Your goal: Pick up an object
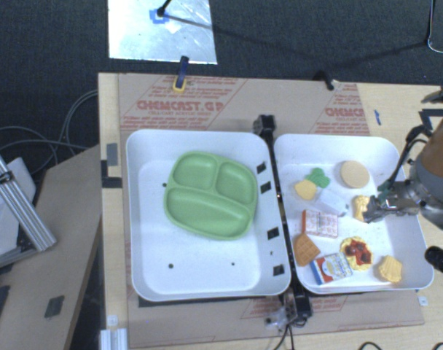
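Reaching into the right bin (405,168), the gripper (369,208) sits at a yellow toy (359,207); finger spread unreadable. Next: confirm grasp, then lift.

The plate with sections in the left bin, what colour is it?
Light green. The plate shows clearly in the camera view, inside the left bin.

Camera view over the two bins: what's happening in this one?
The arm comes in from the right with its gripper low over the right bin, right at a small yellowish piece by the bin's right side. Whether it has hold of that piece is too blurred to tell. Other toy food items lie scattered around it, including a round bun and a pizza slice. The left bin holds a green divided plate, untouched.
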`<state>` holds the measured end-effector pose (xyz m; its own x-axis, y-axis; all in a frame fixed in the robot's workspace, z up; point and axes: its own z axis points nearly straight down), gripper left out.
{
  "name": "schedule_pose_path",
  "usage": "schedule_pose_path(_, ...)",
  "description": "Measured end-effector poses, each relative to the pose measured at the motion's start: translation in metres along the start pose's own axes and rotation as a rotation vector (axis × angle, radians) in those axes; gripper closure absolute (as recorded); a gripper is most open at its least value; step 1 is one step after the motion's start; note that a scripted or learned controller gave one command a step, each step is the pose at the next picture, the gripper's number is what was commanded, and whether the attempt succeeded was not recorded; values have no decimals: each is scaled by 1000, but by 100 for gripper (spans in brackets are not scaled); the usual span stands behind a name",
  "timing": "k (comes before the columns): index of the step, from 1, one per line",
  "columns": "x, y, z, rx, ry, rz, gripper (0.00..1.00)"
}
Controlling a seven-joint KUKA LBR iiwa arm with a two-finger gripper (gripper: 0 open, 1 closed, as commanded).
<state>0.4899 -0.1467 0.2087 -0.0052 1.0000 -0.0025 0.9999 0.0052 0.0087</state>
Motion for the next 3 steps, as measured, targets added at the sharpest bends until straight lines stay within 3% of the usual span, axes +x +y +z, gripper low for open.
schedule_pose_path(1,0,2,-17,4,1,1,100)
schedule_pose_path(3,103,54,-3,5,4,-5,100)
